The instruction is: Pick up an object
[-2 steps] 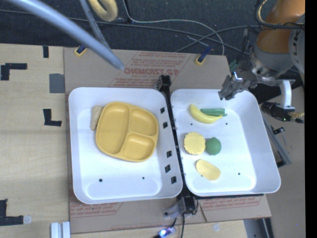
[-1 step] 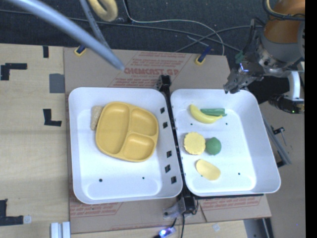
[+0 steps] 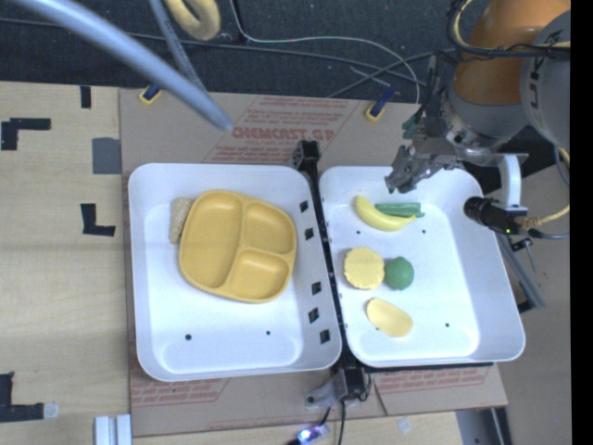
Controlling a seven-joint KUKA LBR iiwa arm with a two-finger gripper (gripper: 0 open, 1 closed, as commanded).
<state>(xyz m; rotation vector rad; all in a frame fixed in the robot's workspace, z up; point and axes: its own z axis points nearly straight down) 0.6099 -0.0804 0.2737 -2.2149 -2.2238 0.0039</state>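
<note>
Banana first: the small yellow plastic toy banana (image 3: 377, 214) lies at the back of the right white bin (image 3: 463, 323), a green strip (image 3: 400, 209) touching its upper side; I judge it light, rigid, a bit slick, best pinched across its thick middle; my grey arm reaches in from the right, wrist bent down; the gripper (image 3: 400, 180) hangs just above the banana's right end; its spread I cannot tell.

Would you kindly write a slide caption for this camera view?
Arm's hand above banana in right bin; yellow divided plate in left bin.
</note>
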